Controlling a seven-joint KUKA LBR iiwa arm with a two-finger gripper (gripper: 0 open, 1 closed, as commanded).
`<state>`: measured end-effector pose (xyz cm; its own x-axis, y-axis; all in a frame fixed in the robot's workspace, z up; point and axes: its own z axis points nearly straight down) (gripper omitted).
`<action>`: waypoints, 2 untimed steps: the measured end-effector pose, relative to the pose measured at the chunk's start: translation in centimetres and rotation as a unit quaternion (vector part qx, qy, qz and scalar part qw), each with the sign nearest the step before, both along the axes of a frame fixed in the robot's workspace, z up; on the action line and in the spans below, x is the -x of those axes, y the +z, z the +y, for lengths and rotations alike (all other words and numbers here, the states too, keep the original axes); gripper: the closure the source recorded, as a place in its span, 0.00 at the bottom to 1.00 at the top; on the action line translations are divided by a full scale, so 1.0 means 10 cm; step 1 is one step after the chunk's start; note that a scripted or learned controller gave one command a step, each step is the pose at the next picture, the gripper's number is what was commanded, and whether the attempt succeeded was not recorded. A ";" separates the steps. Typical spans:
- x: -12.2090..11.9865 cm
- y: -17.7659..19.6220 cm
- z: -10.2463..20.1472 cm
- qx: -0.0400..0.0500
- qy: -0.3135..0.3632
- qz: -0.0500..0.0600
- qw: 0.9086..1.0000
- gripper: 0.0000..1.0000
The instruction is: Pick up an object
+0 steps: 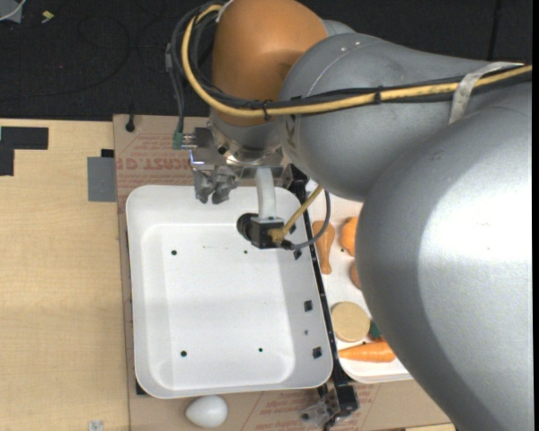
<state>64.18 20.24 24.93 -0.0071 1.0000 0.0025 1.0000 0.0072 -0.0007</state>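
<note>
Carrot [366,353] lies in right bin [377,373] (board lettering unreadable).

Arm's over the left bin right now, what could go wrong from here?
The tool hangs at the left bin's far rim, apart from the carrot and round disc in the right bin, so a grasp here may catch nothing. The arm's bulk hides much of the right bin. The white egg lies outside both bins, likely hard to reach.
</note>
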 end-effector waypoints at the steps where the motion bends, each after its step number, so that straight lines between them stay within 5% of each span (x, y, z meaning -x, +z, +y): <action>1: 0.27 0.01 0.43 0.001 -0.001 0.002 1.000 1.00; 2: 0.18 -0.19 0.42 0.003 -0.002 0.002 1.000 1.00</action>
